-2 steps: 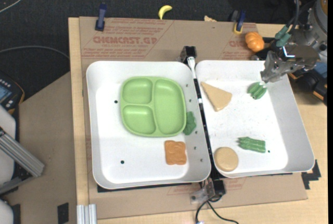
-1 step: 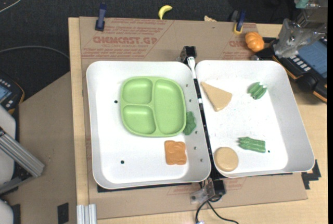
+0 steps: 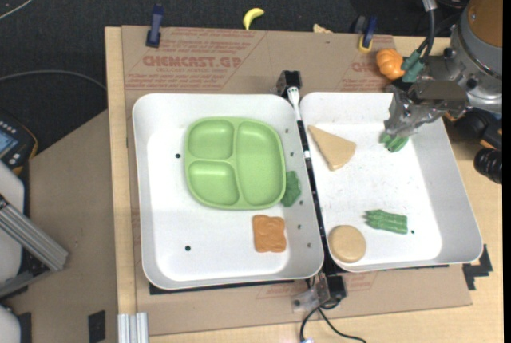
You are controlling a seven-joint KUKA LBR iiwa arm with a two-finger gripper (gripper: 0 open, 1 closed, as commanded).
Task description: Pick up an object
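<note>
My gripper (image 3: 397, 136) hangs over the far right part of the right bin (image 3: 447, 198). A small green piece (image 3: 394, 144) sits between its fingertips, and the fingers look shut on it. Lower in the same bin lie a tan wedge (image 3: 334, 148), a round tan disc (image 3: 347, 243) and a green bean-like bundle (image 3: 387, 221). The left bin (image 3: 160, 198) holds a light green divided plate (image 3: 235, 162), an orange waffle-like square (image 3: 269, 234) and a dark green leafy piece (image 3: 291, 188) against its right wall.
A small orange fruit (image 3: 389, 62) rests on the cardboard behind the right bin. A yellow banana toy (image 3: 253, 16) lies at the board's far edge. Blue clamps (image 3: 154, 26) grip the board's back edge. A black clip (image 3: 289, 83) sits between the bins.
</note>
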